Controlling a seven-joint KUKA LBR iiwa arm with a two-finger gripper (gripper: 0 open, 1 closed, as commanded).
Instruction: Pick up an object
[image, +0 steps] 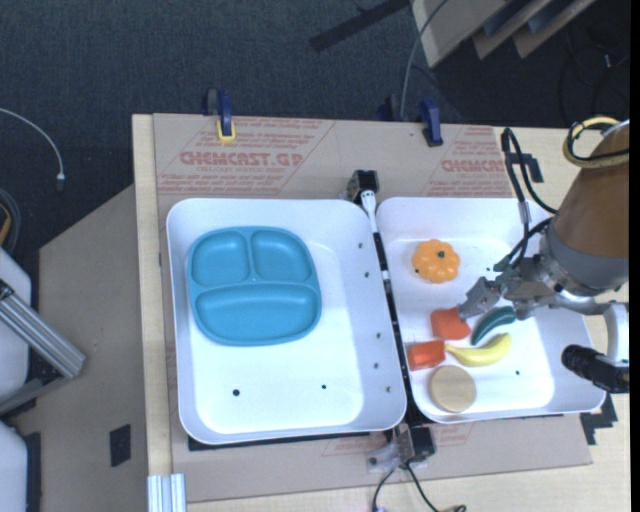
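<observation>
hand (487, 303) low at frame right, over green piece (493, 325) beside banana (481, 351) | poised to pick | grip state: cannot tell

Two white bins (275, 400) sit on the worktop (300, 150). One blue plate (256, 285). One pumpkin (436, 261), two red blocks (449, 323), one banana (480, 351), one teal piece (493, 323), one tan disc (452, 388). Two blue clamps (224, 110).
</observation>
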